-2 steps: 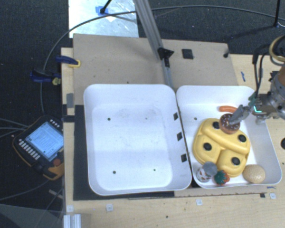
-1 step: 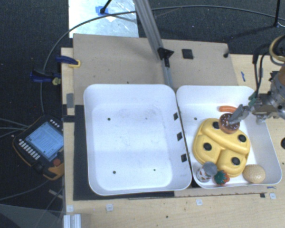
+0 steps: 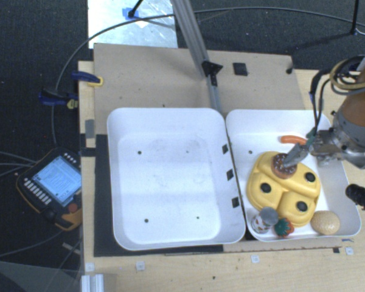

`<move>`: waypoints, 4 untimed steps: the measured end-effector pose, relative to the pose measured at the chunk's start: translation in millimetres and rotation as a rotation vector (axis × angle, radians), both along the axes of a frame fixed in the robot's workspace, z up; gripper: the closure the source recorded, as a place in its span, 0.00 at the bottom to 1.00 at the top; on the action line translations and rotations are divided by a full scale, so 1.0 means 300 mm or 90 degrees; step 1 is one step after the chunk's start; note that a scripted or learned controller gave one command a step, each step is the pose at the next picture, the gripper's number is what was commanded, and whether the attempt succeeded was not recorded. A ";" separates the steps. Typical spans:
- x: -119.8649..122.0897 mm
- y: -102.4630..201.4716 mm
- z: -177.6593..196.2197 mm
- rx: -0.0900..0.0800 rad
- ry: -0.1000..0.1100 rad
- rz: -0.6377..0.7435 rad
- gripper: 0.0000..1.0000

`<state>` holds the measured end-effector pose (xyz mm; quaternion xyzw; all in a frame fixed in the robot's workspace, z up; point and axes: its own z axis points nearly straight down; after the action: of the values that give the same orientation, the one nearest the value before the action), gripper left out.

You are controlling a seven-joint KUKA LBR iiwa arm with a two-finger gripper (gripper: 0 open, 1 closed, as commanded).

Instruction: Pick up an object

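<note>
- way off left on the dark floor sits a teach pendant with a lit blue screen, well apart from the bench
- left bin is plain white
- right bin has a big yellow toy with dark round spots; along its near edge are a small grey piece, a green ball and a tan egg-shaped thing
- an orange strip lies just behind the yellow toy
- the pincer comes in from the right and sits down on top of the yellow toy; can't tell if it's spread or pinching anything
</note>
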<state>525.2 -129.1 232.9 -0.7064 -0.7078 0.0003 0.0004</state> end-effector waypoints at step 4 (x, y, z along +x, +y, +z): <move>0.043 -0.018 -0.160 -0.001 -0.004 0.002 1.00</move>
<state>538.0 -134.5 184.8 -0.7056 -0.7087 -0.0014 -0.0025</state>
